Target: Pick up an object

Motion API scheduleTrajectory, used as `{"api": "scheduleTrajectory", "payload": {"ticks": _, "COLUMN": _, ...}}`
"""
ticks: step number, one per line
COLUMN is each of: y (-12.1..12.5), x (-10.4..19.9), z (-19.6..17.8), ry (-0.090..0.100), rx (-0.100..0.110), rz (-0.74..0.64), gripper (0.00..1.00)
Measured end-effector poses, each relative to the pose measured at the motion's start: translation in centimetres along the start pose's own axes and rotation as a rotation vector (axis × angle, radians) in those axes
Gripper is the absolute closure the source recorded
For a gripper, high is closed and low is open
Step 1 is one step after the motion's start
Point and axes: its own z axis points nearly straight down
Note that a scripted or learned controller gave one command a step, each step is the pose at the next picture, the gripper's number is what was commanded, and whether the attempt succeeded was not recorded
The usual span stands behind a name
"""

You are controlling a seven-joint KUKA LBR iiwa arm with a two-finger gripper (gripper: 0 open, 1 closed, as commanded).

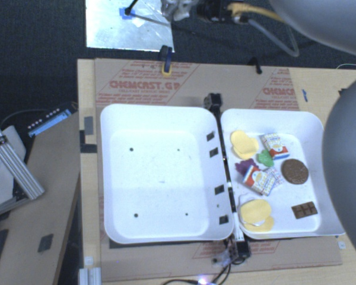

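Because all the pickable items sit crowded in the right bin (314,126), a clean grab is the main worry. Nearest the camera, 2 yellow pieces (256,213) lie stacked by the bin's front-left corner, tight to the wall, so a finger coming down there could strike the rim. Just beside them rests a small chocolate bar (304,209), flat and low, likely to slip from a pinch. Further back, a round brown cookie (295,171) sits near a striped packet (262,181), a purple piece (244,168) and a green piece (265,158), all touching or nearly so; closing on 1 may drag its neighbours. Beyond them lie a red-and-white carton (273,144) and another yellow piece (244,143). The left bin (115,159) holds nothing to take. Farthest off, the gripper (179,2) hangs well beyond both bins; I cannot tell how its jaws stand.
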Motion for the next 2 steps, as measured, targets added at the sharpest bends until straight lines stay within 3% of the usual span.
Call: {"api": "scheduleTrajectory", "payload": {"ticks": 2, "y": -5.2, "x": 0.0, "z": 0.0, "ry": 0.001, "rx": 0.004, "rz": -0.003, "gripper": 1.0}}
